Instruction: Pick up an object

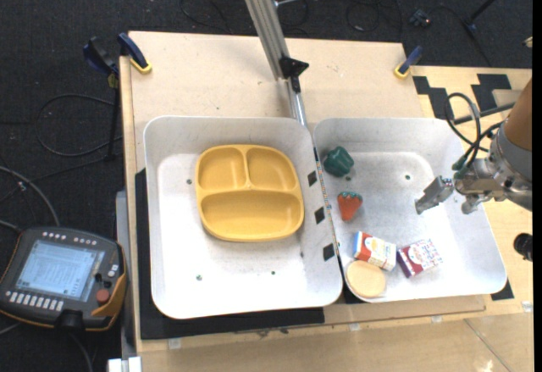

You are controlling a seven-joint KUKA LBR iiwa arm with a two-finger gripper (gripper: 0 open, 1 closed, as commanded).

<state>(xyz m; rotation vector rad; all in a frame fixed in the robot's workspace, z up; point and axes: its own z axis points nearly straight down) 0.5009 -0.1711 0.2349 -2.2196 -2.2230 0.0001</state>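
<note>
The gripper (pixel 451 197) is hovering with jaws spread and holding nothing, apparently lining up over the right bin (pixel 398 167) and its 5 items.

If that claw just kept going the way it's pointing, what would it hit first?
Probably the bare floor of the right bin: the gripper points down and leftward. Further along that line lies the strawberry, though depth is hard to judge.

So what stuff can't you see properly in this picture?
- The arm: cut off by the camera view's right edge, so most of it is out of sight.
- The hand: too small and dark to tell if it's open or shut.
- The writing on the two little cartons: too small to read.
- The green toy: too small to tell what it is.
- The bench's front edge: cut off at the bottom.
</note>
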